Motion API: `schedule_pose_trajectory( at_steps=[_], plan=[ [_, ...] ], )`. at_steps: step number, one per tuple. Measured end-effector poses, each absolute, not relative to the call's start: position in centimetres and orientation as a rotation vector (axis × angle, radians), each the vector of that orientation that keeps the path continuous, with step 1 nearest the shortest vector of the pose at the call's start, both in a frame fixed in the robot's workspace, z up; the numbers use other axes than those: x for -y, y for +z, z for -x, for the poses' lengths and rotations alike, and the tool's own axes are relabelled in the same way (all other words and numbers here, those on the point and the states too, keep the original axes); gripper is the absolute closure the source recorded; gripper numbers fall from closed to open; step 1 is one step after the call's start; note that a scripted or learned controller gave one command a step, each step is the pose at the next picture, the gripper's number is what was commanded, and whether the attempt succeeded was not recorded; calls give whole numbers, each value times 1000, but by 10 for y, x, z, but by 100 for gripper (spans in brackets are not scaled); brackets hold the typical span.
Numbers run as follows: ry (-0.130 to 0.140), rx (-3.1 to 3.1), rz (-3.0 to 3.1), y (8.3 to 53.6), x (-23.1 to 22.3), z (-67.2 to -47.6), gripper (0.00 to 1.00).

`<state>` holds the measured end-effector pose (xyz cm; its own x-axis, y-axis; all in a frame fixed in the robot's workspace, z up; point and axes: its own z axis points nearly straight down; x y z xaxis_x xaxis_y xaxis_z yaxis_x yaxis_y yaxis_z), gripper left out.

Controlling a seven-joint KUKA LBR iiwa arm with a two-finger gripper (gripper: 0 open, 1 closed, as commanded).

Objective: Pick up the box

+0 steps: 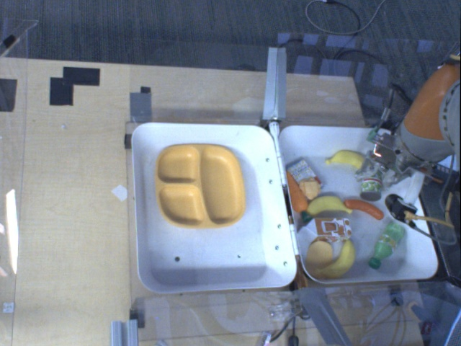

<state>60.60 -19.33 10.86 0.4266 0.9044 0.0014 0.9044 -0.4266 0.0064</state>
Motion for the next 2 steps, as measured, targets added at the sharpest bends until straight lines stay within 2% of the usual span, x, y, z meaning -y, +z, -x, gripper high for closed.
schedule_pose_trajectory(
  at_steps=[1,2],
  plan=[
    [7,-1680,-2649,109,193,-606,0],
    [11,-1662,-2659,89,154,-579,0]
  ],
)
